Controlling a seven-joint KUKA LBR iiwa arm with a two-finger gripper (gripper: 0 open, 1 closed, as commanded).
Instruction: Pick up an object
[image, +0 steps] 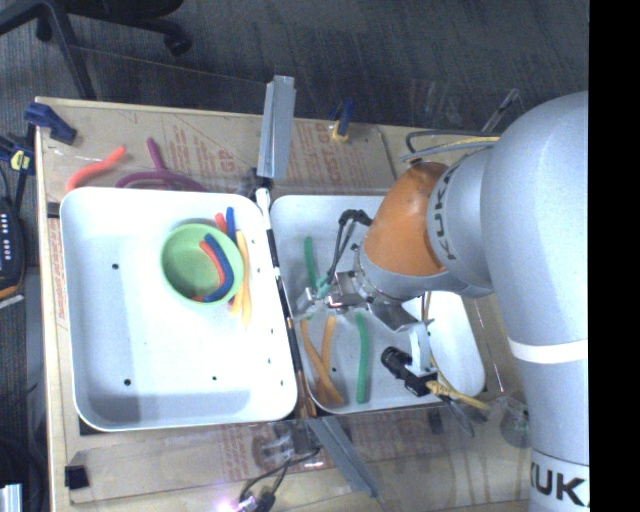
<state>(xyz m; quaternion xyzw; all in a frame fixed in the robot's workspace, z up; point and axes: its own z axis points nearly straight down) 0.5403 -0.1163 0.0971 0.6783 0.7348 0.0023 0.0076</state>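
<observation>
My gripper (323, 294) hangs low over the left part of the right bin (290, 215), under the orange wrist band. A thin green stick (309, 258) lies just behind it, running toward the bin's back. A longer green stick (362, 356) lies toward the front, and two orange-brown sticks (324, 362) rest beside it near the left wall. I see nothing clearly between the gripper's tips.
The left bin (120, 350) holds a green bowl (192, 265) with red and blue pieces in it and a yellow stick (243, 285) along its right side. Behind that bin an orange stick (96, 168) and a purple hose (160, 181) lie on the bench.
</observation>
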